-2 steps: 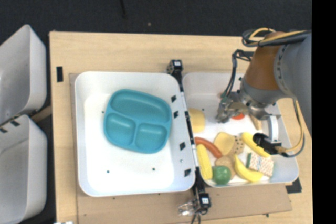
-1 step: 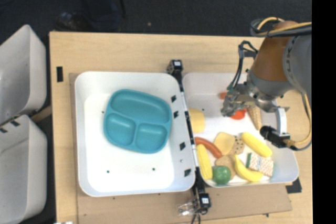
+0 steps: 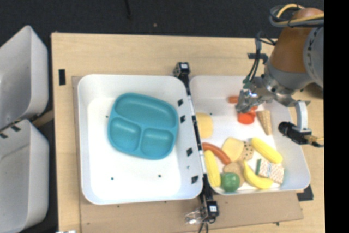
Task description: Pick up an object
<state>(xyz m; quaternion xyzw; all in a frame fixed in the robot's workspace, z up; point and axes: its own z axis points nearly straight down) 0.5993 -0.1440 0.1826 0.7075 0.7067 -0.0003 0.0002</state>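
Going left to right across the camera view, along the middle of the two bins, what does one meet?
Left bin's outer wall → blue divided plate → pale yellow cheese piece → gripper over a small red object → waffle cone piece → black fixture by the right bin's far side.

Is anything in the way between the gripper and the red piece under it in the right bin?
Nothing visible. The gripper hangs directly over the red piece, and the nearest neighbour, the cone-shaped piece, lies apart beside it.
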